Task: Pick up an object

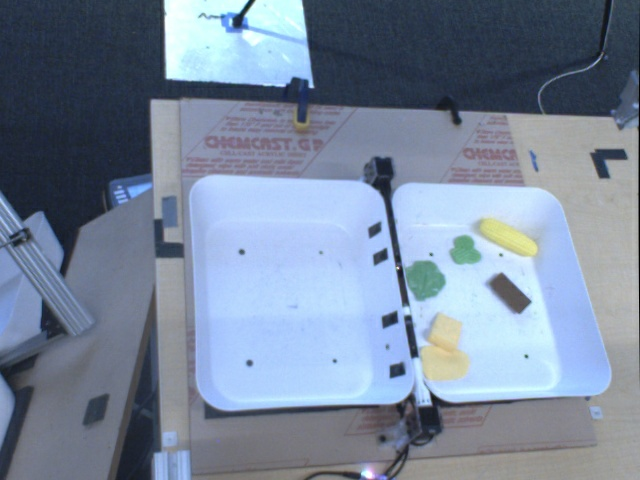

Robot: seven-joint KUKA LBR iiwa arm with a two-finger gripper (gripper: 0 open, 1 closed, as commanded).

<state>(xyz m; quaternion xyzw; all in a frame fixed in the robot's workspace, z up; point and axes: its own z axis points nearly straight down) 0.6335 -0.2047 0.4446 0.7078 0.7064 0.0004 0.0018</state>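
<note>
So everything worth grabbing sits in the right bin (588, 320), which is the side the arm reaches in from. Whatever the tool goes for should be a short trip, not a reach across to the left bin (290, 193). I can't tell whether the tool is open or closed here, so no call on that.

The candidates:
- yellow corn cob (509, 236), nearest the far wall of the right bin
- brown block (510, 293), just in front of the corn and well apart from it
- small green piece (464, 251) and bigger green piece (426, 279), closer to the divider
- yellow chunk (446, 330), touching or overlapping a flat yellow piece (444, 364), right by the divider at the near end

My guess is the corn or the brown block is the easy pick. Both lie on their own with clear floor around them. Both have their long axis running diagonally, from far-left to near-right, so the tool would want to close across that line, not along it. The yellow pair hugs the wall, which looks awkward.
</note>
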